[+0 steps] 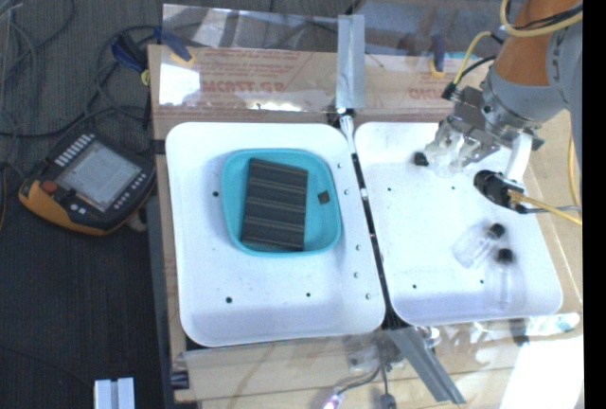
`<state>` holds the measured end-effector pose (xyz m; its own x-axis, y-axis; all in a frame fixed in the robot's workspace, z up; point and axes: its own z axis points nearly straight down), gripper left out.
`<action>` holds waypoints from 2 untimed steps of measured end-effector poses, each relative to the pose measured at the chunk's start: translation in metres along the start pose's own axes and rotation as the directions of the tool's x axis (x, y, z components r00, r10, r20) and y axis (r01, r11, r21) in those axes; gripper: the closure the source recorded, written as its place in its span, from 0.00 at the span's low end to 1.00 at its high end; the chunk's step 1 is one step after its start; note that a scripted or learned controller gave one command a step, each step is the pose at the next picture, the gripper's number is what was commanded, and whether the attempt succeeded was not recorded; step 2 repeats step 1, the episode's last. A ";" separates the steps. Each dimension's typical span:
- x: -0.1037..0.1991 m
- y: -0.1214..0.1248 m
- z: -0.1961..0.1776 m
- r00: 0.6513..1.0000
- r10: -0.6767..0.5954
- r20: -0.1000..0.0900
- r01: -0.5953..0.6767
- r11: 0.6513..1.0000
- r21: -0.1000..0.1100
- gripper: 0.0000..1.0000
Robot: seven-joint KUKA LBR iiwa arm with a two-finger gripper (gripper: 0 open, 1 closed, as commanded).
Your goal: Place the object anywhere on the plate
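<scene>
**Camera view, from above at a slant.** Two white bins sit side by side on the bench [398,87]. The left bin [199,293] carries a teal plate [327,235] near its middle. The right bin [426,289] lies under my arm, which reaches in from the right.

**(a) The object.** A dark ribbed block [275,204] lies flat on the plate with its long side running toward the camera. It lies inside the raised rim, with teal showing on every side. I take this block to be the task's thing. Its whole base rests on the plate's floor, so it should not tip or slide, and "anywhere on the plate" appears to be met as things lie. A small dark square [325,198] lies just beside the block's right edge, also on the plate. I cannot tell what it is.

**(b) The end effector.** My end effector [456,150] hangs over the far part of the right bin, well apart from the plate and across the divider between the bins. Its clear parts blur against the white floor, so I cannot tell whether it is apart or together. I see nothing gripped in it.

**(c) Other items.** A small dark bit [419,158] lies just left of the end effector. Clear pieces with dark caps [471,248] lie nearer the camera in the same bin. Their position suggests they are spare items and not the thing to be placed.
</scene>
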<state>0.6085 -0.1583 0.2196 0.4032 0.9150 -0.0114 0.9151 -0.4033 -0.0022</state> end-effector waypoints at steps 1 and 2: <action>0.000 0.000 0.000 1.000 0.000 0.000 0.000 1.000 0.000 0.00; 0.000 0.000 0.000 1.000 0.000 0.000 0.000 1.000 0.000 0.00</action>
